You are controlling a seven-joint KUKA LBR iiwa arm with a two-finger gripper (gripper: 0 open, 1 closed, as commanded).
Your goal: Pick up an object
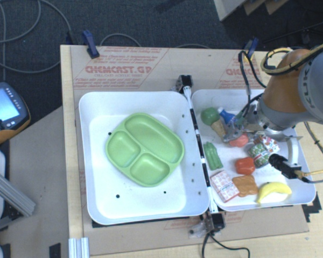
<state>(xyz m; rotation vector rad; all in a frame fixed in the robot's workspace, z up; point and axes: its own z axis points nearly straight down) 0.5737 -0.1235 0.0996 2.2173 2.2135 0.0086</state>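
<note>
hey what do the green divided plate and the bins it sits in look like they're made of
Green divided plate: probably moulded plastic, with a smooth, even colour, soft sheen and rounded compartment ridges. Left bin and right bin: likely thin white plastic, semi-gloss, with rounded, slightly bowed rims; painted metal can't be excluded.

Bright even light, soft shadows, slight blur

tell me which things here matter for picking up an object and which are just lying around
Job: gripper; right bin toys: banana, tomato, green block.
Lying about: green divided plate in left bin, blue clamp, cables.
</note>
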